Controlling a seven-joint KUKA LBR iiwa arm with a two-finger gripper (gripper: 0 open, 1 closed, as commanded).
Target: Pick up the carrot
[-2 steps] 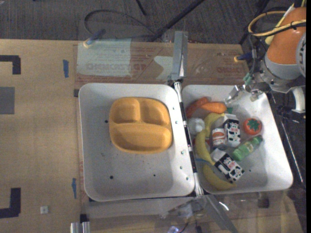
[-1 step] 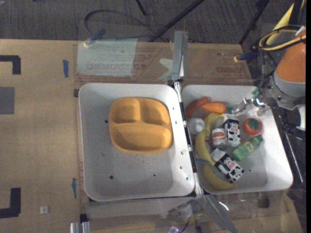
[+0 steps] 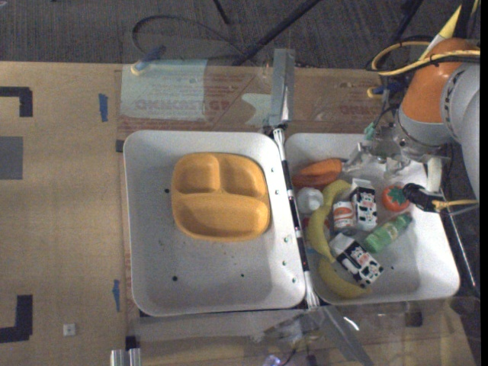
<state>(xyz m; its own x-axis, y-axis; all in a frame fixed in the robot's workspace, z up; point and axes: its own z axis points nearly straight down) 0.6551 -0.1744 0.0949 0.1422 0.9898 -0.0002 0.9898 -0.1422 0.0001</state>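
The carrot (image 3: 320,172) is orange and lies on its side at the far left corner of the right bin (image 3: 435,269), close to the divider between the bins. My gripper (image 3: 381,157) hangs over the far part of that bin, a short way to the right of the carrot and apart from it. Nothing can be seen held in it. The grey arm with its orange band reaches in from the upper right.
A yellow divided plate (image 3: 221,195) sits in the left bin (image 3: 152,265). Around the carrot lie a banana (image 3: 319,235), two cow-patterned cartons (image 3: 366,206) (image 3: 358,259), a green bottle (image 3: 386,233), a small orange fruit (image 3: 395,197) and a white ball (image 3: 310,200).
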